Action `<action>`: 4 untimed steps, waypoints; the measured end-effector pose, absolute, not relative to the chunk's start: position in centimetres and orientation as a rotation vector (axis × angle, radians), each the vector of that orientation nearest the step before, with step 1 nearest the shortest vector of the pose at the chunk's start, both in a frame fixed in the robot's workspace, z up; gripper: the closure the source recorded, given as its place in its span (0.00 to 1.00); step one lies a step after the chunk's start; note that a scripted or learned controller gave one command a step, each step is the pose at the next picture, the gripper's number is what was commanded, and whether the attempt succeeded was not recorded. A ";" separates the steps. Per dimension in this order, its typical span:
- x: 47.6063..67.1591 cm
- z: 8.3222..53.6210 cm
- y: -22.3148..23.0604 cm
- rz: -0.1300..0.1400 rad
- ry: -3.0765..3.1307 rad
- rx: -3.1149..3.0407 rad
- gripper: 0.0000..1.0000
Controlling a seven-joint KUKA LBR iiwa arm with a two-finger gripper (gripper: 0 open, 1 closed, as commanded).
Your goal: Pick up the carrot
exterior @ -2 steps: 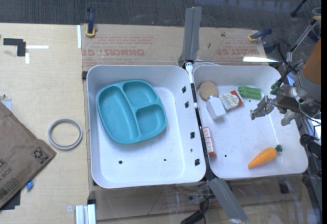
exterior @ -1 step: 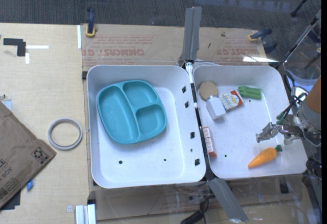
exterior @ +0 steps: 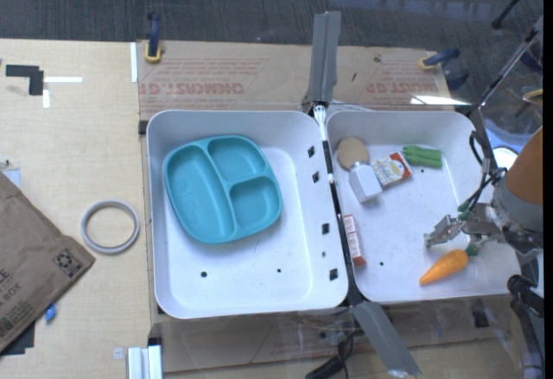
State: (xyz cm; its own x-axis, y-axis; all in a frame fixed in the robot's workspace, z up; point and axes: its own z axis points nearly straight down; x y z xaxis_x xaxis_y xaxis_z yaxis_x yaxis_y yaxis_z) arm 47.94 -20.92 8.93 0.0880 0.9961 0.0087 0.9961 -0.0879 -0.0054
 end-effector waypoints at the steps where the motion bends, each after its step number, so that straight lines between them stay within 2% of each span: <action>1: 49.8 13.1 -18.3 0.006 -1.926 -2.475 0.00; 2: 47.8 8.9 -20.7 0.001 -2.095 -2.331 0.00; 3: 48.1 9.6 -20.7 -0.001 -2.098 -2.335 1.00; 4: 52.8 14.6 -17.7 0.008 -1.932 -2.471 1.00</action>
